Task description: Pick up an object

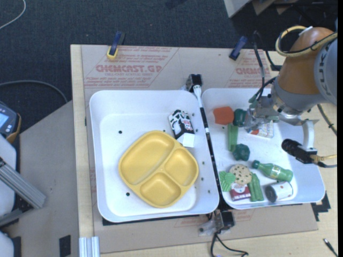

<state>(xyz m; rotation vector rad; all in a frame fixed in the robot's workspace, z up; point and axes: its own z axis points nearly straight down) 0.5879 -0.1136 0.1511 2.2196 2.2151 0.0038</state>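
Objects filled your right bin (316, 183) as the gripper (256, 123) hung low beside the orange block (223, 114); I could not tell its state.

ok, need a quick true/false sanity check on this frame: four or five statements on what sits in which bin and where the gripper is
1. The yellow divided plate lies in the left bin. True.
2. The green bottle lies in the left bin. False: it lies in the right bin, near the front right.
3. The gripper is over the right bin. True, near its back half.
4. The orange block sits on the yellow plate. False: it is in the right bin, near the back left corner.
5. The black-and-white item is in the left bin, behind the plate. True.
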